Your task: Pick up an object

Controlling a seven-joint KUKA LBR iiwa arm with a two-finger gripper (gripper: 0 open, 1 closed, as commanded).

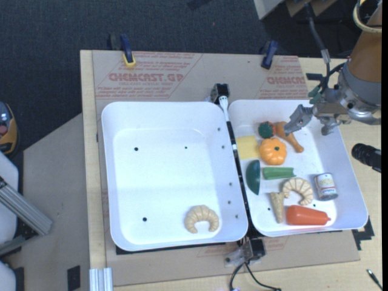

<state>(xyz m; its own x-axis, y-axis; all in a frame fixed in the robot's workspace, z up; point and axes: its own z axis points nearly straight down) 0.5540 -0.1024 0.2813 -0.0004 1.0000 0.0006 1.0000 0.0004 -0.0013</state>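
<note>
- Two white bins are seen side by side on the bench point(91, 162): a left bin point(121, 180) and a right bin point(345, 180)
- The gripper point(310, 119) is seen above the upper part of the right bin, reaching in from the right; nothing is seen between its fingers, and whether they are spread or closed cannot be told
- A small carrot point(290, 136) with a green top point(265, 130) is seen just below and left of the gripper; its long axis runs slantwise, green end to the upper left, orange tip to the lower right
- An orange pumpkin point(273, 151) is seen just below the carrot, beside a yellow block point(246, 147)
- A green pod point(278, 173) is laid roughly level across the bin, next to a dark green leaf-shaped piece point(253, 177)
- A croissant point(297, 190), a cone point(277, 206), a small can point(326, 186) and a red pepper point(306, 216), laid level, are seen in the lower part of the right bin
- A second croissant point(202, 218) is seen alone in the left bin, near its lower edge, its ends turned downward
</note>
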